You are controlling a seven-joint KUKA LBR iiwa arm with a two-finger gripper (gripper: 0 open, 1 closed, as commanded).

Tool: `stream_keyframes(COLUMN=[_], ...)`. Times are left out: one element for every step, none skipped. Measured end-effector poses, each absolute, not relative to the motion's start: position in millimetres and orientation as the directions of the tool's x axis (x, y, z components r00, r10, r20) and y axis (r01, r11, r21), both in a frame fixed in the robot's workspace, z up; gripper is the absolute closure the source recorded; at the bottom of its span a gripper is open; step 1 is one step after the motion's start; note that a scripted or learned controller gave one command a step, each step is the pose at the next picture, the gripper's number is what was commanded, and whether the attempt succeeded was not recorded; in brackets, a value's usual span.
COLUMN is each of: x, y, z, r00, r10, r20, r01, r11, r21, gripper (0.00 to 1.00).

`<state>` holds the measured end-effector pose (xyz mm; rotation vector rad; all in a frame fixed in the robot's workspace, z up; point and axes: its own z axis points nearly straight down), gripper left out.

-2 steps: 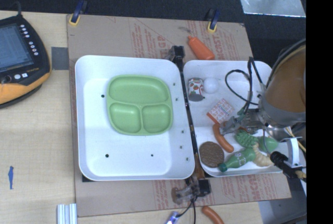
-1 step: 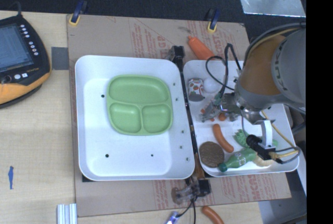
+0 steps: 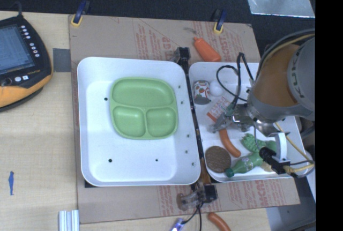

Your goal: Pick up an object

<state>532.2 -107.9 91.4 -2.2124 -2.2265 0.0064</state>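
Two white bins sit side by side on the table point(image 3: 32, 133). In the left bin point(image 3: 96, 133) we see a green divided plate point(image 3: 144, 107) lying flat near its middle. The right bin point(image 3: 201, 72) holds a jumble of small things: a round patterned ball point(image 3: 201, 90) near its upper left corner, an orange sausage point(image 3: 230, 142) lying slantwise, a brown round disc point(image 3: 217, 158) near the lower left, a green bottle point(image 3: 245, 164) lying on its side along the lower edge, and a green leafy toy point(image 3: 252, 143) just above the bottle. We find the arm point(image 3: 281, 82) reaching in over the right bin, with the pincer point(image 3: 228, 119) low among the objects, just above the sausage and beside something red point(image 3: 214, 112). We cannot tell how far its fingers are apart, nor whether anything sits between them. An orange carrot point(image 3: 206, 50) lies outside the bins, above the right one, and a tablet controller point(image 3: 20, 61) rests at the table's left.
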Motion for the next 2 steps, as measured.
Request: stream_keyframes(x=[532.3,563.8], y=[-109,-46], z=[101,192], r00=[-0.009,-0.005], r10=[1.0,1.0], r20=[-0.001,0.001], r01=[1.0,1.0], r11=[0.009,0.005], r21=[-0.006,-0.002], gripper=[1.0,1.0])
